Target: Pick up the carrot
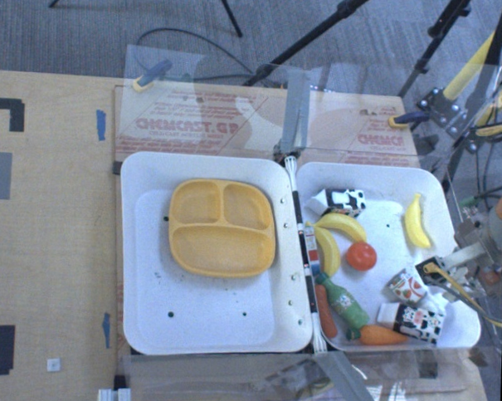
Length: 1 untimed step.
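Note:
The orange carrot (384,335) lies flat along the front wall of the right bin (376,178), between a green bottle (344,301) and a cow-patterned carton (420,321). My gripper (471,267) hangs over the bin's right rim, up and to the right of the carrot and well apart from it. Nothing shows held in it.
The right bin also holds two bananas (339,226), a third banana (416,221), a red tomato (361,256), a strawberry-print cup (407,285), a cow-patterned item (346,200) and a reddish stick (325,312). A yellow divided plate (222,227) sits in the left bin (138,315).

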Available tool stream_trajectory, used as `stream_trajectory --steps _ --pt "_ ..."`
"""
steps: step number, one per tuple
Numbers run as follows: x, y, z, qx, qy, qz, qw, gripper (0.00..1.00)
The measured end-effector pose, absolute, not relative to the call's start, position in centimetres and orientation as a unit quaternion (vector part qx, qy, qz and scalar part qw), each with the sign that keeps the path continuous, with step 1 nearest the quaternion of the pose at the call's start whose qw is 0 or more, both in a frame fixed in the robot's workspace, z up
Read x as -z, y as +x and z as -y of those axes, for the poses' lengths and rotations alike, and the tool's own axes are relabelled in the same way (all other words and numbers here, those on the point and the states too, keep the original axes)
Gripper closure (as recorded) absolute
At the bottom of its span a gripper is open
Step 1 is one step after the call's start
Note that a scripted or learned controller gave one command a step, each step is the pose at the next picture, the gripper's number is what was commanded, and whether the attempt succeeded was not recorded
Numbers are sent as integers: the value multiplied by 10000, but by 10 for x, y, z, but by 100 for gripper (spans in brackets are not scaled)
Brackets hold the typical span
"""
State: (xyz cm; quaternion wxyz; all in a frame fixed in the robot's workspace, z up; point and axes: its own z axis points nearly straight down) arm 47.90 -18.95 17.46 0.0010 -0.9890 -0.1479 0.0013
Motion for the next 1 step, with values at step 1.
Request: stream_trajectory --steps 1 --pt "-86 542 200 12 -9892 1464 -6 100"
